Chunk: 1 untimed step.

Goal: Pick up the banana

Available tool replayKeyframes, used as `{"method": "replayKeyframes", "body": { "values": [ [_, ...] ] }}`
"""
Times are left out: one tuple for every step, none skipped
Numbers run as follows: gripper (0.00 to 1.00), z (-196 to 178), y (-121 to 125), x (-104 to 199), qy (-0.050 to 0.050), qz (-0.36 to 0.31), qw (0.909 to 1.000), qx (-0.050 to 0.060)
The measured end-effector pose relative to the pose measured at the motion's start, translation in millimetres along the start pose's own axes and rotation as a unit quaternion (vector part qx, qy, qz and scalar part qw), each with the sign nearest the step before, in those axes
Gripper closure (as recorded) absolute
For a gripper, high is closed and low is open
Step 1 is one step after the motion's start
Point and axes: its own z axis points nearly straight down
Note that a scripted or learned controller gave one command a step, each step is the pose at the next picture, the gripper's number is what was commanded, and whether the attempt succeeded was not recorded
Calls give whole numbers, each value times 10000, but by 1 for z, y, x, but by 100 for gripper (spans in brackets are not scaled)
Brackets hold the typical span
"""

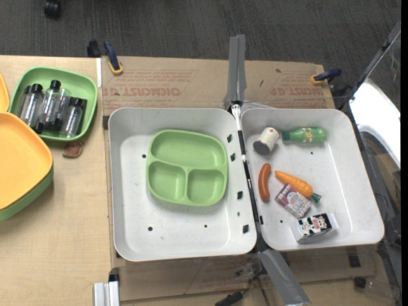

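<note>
Guessing we're at the very start, hunting stage. Left bin (127, 234) has a green divided plate (188, 167); right bin (357, 190) has a green bottle (305, 134), carrot (294, 183) and sausage (264, 182). Can't tell where the banana is, or the gripper's state. Next move needs a target first.

Lab: cardboard-covered bench (191, 85), clamps (113, 60), office carpet, chair castor (52, 6).

Even, soft overhead light leaves the two white bins (127, 190) bright with faint shadows, a blown-out white glare at the right edge, and slightly soft focus throughout.
</note>
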Motion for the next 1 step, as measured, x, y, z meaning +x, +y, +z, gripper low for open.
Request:
{"method": "replayKeyframes", "body": {
  "values": [
    [100,28,-20,-10,2,19,10000,6]
  ]
}}
